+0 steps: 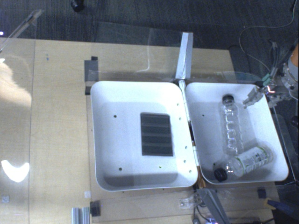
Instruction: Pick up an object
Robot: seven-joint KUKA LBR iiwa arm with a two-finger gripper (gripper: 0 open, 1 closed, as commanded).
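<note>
The left bin (107, 125) carries a dark ribbed tray (156, 134) lying flat at its middle, while the right bin (205, 111) holds two clear plastic bottles, the likely targets; the upright-lying bottle (231, 125) runs lengthwise down the bin, and the tilted bottle (243, 162) rests across its lower end, touching it. The gripper (256, 96) hovers over the right bin's upper right corner, apparently staged beside the bottles; whether it is released or clenched cannot be told.

Two white bins (100, 125) sit side by side; two clear bottles (230, 125) lie in one, one dark ribbed pad (156, 134) in the other.
</note>
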